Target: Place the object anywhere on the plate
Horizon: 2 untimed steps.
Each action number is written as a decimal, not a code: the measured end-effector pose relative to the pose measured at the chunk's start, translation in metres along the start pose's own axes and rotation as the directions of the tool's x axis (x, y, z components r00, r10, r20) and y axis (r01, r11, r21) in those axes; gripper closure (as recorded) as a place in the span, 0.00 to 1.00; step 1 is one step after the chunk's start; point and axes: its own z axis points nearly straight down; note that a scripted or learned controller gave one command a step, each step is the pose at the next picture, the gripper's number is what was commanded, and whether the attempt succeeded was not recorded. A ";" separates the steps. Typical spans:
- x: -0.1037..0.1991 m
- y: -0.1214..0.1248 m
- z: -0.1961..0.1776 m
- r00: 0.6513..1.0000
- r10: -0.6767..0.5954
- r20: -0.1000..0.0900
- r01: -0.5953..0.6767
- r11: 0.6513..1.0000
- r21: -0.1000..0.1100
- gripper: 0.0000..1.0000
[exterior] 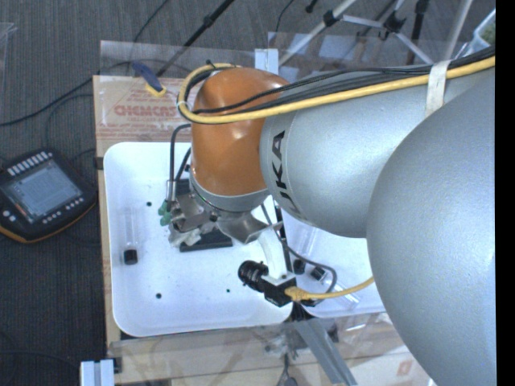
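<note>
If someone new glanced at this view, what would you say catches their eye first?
The huge grey arm with its orange band dominates, sweeping in from the right and hanging over the left white bin. A yellow cable runs along the arm's top. Next comes the small dark object lying near the bin's left wall, then the handheld control pendant on the floor at far left.

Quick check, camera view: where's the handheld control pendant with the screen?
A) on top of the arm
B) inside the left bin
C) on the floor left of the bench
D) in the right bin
C: the pendant lies on the dark floor, left of the left bin and outside the bench edge.
</note>
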 end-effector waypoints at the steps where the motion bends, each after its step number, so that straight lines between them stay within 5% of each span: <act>1: 0.000 0.000 0.000 1.000 0.000 0.000 0.000 1.000 0.000 0.00; 2: -0.002 0.000 -0.008 1.000 0.003 0.000 -0.003 1.000 0.003 1.00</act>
